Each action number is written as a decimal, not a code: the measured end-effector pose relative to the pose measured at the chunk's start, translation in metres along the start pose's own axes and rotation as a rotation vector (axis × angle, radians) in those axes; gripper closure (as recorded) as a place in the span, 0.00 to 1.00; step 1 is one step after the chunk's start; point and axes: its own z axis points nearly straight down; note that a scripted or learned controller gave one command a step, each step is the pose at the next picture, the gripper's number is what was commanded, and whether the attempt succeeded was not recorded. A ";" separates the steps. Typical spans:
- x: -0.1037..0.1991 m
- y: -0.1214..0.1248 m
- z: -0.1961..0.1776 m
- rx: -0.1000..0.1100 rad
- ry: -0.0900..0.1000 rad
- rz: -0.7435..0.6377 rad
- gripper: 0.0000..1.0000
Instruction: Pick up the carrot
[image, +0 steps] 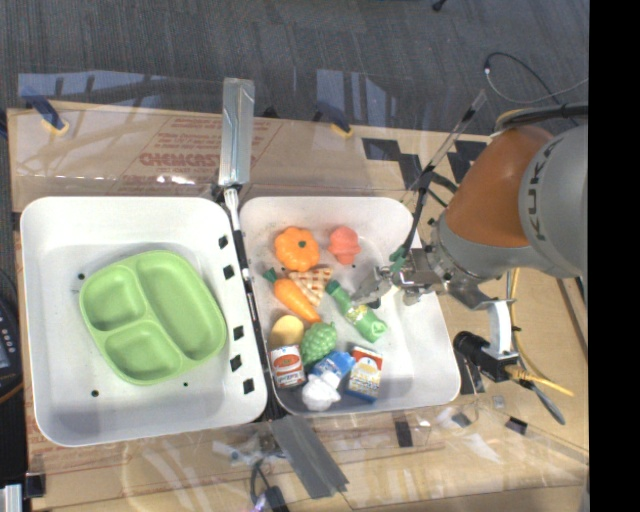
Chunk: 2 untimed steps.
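Two white bins (60, 400) on a cardboard-covered bench (130, 145)

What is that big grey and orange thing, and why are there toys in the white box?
That grey and orange thing is a robot arm. It reaches in from the right side of the picture, and at its end is a gripper with two fingers, a bit like a pincer. The camera sits above the bench and looks down at a slant.

On the bench are two shallow white bins. The left bin has a green plate with three sections. The right bin is full of toy food: a carrot, a small pumpkin, a green bottle, a little can and more.

The robot is supposed to pick up the carrot. Right now the gripper is over the right bin, beside the green bottle, and the carrot lies to its left, apart from it.
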 end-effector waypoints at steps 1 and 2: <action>0.068 0.055 0.024 0.000 -0.002 0.005 0.00; 0.076 0.042 0.108 0.000 -0.001 -0.012 0.00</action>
